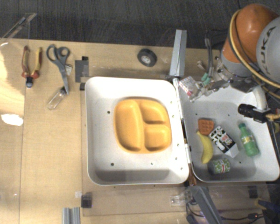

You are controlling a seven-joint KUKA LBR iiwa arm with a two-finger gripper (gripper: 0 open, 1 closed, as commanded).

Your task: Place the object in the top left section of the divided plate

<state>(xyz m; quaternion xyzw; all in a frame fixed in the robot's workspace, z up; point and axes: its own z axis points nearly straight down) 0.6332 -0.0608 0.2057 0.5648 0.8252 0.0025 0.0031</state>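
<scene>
The yellow divided plate (142, 124) lies in the middle of the left white bin (100, 162). My gripper (204, 84) hangs over the far left corner of the right bin (266, 171), under the grey and orange arm (254, 36). A small shiny packet with red marks (188, 86) sits right at the gripper's tip, over the rim between the two bins. Whether the packet is held is unclear. In the right bin lie a banana (206, 147), an orange waffle-like piece (206, 125), a black-and-white box (222, 139), a green bottle (248, 139) and a green can (219, 166).
Left of the bins, on the wooden bench, lie scissors (60, 66) and red-handled pliers (30, 65). A roll of black tape (147, 57) and an upright metal bracket (178, 52) stand behind the bins. Cables and a black fitting (252, 111) hang over the right bin's far side.
</scene>
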